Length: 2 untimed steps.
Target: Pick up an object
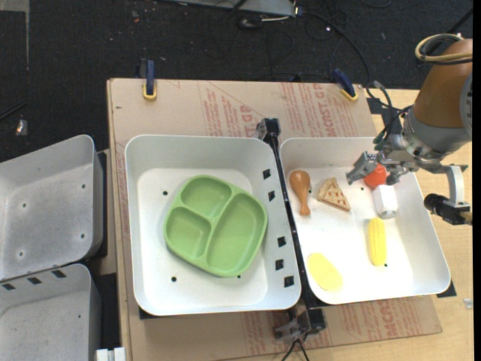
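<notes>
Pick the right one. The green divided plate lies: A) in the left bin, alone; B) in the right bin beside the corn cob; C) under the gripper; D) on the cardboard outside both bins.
A: the green divided plate lies in the left bin, while the corn cob and the gripper are over at the right bin.

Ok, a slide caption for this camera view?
End effector over the right bin near toy foods; green divided plate in the left bin.
</notes>
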Motion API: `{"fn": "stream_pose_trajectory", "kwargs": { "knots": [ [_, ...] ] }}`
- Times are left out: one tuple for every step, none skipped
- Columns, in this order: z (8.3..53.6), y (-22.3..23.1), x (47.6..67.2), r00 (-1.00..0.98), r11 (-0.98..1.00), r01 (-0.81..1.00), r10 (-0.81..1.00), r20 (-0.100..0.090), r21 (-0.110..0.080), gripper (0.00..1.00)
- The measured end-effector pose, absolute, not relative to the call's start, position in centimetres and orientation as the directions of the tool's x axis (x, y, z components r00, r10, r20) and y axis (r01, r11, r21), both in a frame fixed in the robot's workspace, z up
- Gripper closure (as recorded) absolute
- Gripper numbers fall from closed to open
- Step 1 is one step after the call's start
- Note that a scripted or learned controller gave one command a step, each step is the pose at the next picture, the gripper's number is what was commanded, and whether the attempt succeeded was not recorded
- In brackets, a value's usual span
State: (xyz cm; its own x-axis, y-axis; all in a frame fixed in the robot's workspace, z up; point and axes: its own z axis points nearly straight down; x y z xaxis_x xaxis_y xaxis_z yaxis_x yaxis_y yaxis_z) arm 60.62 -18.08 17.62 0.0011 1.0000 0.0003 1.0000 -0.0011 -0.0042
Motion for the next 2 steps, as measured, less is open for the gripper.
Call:
{"fn": "stream_pose_trajectory", "kwargs": {
  "knots": [
    [12.7,-18.7,59.8,0.002,-0.002,1.000,1.000,0.001,-0.005,0.00],
    [14.0,-18.7,60.1,0.001,-0.001,1.000,1.000,-0.001,0.002,1.00]
  ]
}}
